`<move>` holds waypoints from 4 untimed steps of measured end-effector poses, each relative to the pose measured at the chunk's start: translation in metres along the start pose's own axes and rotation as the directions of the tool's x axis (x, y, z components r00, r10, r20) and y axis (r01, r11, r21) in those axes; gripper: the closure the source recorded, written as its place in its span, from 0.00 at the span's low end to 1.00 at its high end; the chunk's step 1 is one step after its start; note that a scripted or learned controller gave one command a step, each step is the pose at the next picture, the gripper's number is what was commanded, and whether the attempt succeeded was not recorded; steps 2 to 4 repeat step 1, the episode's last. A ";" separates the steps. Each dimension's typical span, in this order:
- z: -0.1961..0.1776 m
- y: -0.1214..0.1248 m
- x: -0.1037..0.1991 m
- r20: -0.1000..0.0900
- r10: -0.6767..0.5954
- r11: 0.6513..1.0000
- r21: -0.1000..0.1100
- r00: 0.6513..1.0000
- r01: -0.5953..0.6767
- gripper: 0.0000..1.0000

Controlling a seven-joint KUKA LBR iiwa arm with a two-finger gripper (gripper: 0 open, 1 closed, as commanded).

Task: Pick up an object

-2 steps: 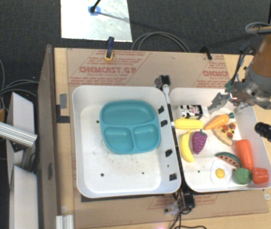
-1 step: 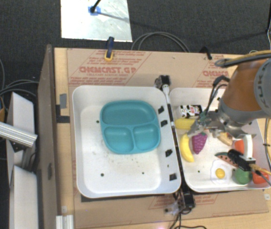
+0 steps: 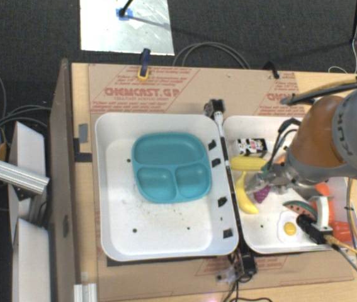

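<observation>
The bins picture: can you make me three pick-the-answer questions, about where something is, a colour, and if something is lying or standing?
1. Where is the divided plate?
A. Left bin
B. Right bin
C. Floor

2. What colour is that plate?
A. Red
B. Teal
C. Black

3. How does the banana sit?
A. Standing upright
B. Hanging from the arm
C. Lying flat in the right bin

Answers: 1 A, it rests in the left bin. 2 B, its surface is blue-green. 3 C, it lies on the bin floor below the gripper.
</observation>
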State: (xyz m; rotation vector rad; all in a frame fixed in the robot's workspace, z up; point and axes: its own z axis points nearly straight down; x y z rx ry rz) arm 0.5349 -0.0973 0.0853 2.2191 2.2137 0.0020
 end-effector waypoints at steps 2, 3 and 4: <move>-0.010 0.001 0.002 -0.003 -0.004 1.000 0.001 1.000 0.004 1.00; -0.010 0.001 0.002 -0.003 -0.004 1.000 0.001 1.000 0.004 1.00; -0.010 0.001 0.002 -0.003 -0.004 1.000 0.001 1.000 0.004 1.00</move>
